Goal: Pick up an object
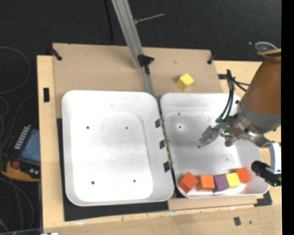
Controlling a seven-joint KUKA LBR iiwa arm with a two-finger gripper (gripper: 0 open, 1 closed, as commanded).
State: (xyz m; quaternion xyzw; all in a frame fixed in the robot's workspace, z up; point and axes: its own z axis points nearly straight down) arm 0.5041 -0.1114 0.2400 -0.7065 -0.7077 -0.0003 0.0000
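Along the near edge of the right bin (pixel 186 111) lies a row of blocks: an orange-red one (pixel 188 181), an orange one (pixel 206 181), a purple one (pixel 220 182), a yellow one (pixel 233 180) and another orange-red one (pixel 243 175). A lone yellow block (pixel 185 81) rests on the bench behind the right bin. My gripper (pixel 206 138) hangs over the middle of the right bin, pointing left, above and behind the row of blocks. Nothing shows between its fingers.
The left bin (pixel 110 146) lies beside the right one, with a hinged divider (pixel 162 143) between them. A slanted metal pole (pixel 130 28) rises behind the bins. Cables and a handheld device (pixel 24 153) lie off the bench at the left.
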